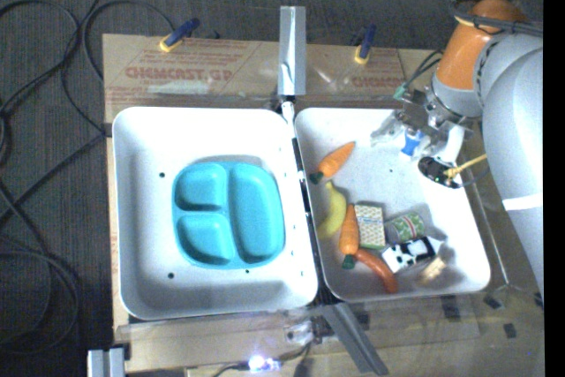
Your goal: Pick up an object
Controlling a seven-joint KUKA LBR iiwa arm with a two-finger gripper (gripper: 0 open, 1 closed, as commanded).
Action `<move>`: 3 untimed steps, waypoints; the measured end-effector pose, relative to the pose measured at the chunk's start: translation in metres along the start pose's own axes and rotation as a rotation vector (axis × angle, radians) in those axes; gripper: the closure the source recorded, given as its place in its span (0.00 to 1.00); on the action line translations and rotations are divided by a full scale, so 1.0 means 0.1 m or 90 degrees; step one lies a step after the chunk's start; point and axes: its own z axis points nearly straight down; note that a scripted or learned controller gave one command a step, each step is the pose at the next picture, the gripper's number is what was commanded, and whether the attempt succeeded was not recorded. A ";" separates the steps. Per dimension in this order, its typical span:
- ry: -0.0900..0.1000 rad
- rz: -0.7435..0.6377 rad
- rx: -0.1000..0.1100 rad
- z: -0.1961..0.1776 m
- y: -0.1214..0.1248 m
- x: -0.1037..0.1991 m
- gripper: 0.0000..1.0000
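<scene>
The right bin [459,216] holds several small objects. An orange carrot [336,159] lies near its upper left, with a yellow banana [333,209] below it. A second carrot [350,231] lies beside a green-and-white box [370,225]. Further right are a small green packet [408,225] and a black-and-white toy [411,254]. An orange-red piece [380,268] and a tan piece [433,270] lie near the front wall. My gripper [403,133] hangs over the bin's upper right corner, apart from all the objects. Nothing shows in its grasp.
The left bin [141,146] holds a blue divided tray [229,212]. A metal divider [291,57] stands between the bins at the back. The arm's grey body [521,154] runs along the right bin's right side. Clamps and cables lie behind the board.
</scene>
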 end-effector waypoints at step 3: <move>0.000 0.394 -0.016 -0.40 -0.09 -0.09 0.00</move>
